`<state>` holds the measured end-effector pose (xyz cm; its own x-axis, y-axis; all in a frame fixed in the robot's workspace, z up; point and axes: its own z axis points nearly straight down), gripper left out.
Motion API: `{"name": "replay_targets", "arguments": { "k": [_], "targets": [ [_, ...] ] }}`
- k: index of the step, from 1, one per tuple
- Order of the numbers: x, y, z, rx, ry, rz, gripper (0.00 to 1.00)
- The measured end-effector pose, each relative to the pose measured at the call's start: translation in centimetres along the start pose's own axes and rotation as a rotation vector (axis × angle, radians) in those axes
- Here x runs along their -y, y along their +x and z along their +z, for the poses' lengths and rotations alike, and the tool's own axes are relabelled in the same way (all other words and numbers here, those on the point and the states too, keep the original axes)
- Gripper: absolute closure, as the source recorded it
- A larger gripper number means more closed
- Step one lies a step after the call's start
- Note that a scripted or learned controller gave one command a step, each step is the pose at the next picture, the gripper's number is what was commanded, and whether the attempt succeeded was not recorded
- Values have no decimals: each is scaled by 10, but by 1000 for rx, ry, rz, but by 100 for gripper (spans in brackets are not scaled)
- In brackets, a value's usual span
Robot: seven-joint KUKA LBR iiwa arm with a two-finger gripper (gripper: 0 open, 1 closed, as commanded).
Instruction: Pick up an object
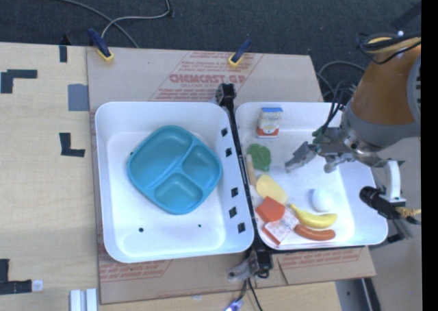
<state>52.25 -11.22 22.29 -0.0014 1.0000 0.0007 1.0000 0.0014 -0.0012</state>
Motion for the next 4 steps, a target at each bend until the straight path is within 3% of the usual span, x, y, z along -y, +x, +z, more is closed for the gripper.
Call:
{"name": "replay_targets", "arguments": {
  "k": [1, 3, 4],
  "targets": [
    [-48, 12, 129, 1, 0, 1, 0],
    [-147, 10, 137, 2, -4, -1, 0],
    [-147, 11, 137, 4, -3, 0, 0]
  ]
}}
